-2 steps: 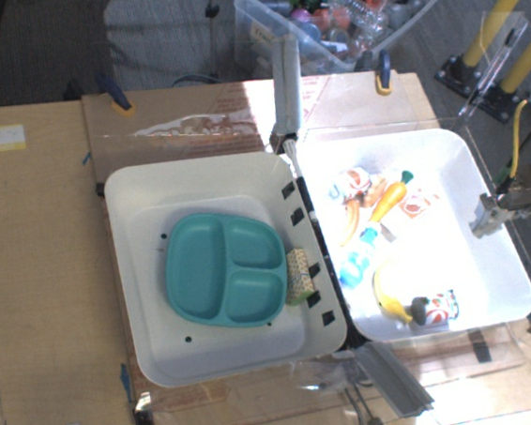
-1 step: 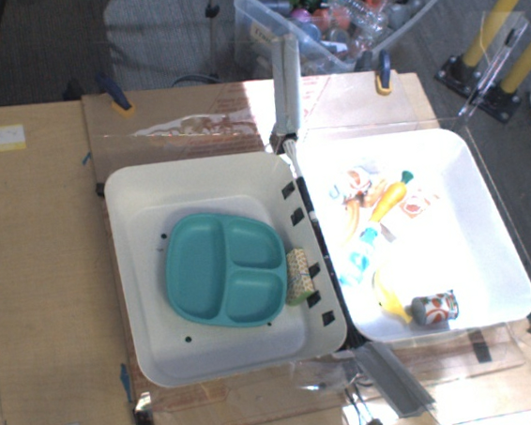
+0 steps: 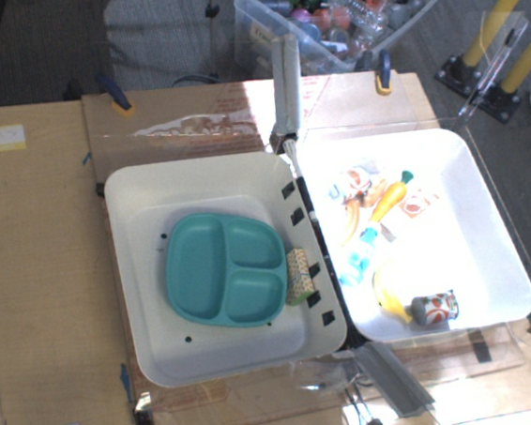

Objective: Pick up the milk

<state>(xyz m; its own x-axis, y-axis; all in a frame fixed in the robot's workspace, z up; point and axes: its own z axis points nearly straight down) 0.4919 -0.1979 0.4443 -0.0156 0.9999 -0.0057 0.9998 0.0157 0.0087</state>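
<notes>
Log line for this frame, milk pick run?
left bin: teal divided plate, small patterned item at its right edge | right bin: carrot, can, small toys | milk: not identifiable

The small toys (image 3: 378,204) in the right bin (image 3: 494,230) are too washed out to tell the milk among them.

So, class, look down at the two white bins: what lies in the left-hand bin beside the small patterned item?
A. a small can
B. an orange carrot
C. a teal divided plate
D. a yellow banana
C: the teal divided plate lies flat in the left bin with the small patterned item at its right edge, while the carrot and the can are in the right bin.
</notes>
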